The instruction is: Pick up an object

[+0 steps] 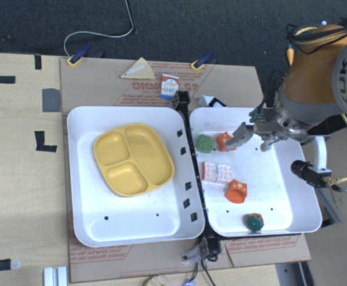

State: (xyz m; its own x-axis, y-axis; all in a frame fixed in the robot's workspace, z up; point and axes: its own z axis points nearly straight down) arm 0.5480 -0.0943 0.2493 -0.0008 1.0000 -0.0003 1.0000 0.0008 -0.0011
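Nearest the camera, a small green and red object point(255, 221) lay by the front wall of the right bin point(280, 177); its make could not be determined at this size. Behind it sat an orange block point(236, 192), then a white packet with red print point(216, 172), its lettering unreadable. Further back, a green ball point(204, 143) lay just beside a small orange-red piece point(223, 141), which was partly covered by the gripper point(237, 138). The gripper's grey tip rested at that piece's right edge, touching or overlapping it; whether the piece was gripped could not be told, and how widely the gripper stood apart could not be made out. The arm point(313, 76) was cut off at the right side, its wrist hiding part of the bin's rear wall. The left bin point(84, 177) held a yellow sectioned tray point(133, 159). Behind the bins, a small red and white carton point(169, 86) and a tan wedge point(138, 69) stood on cardboard point(102, 82).
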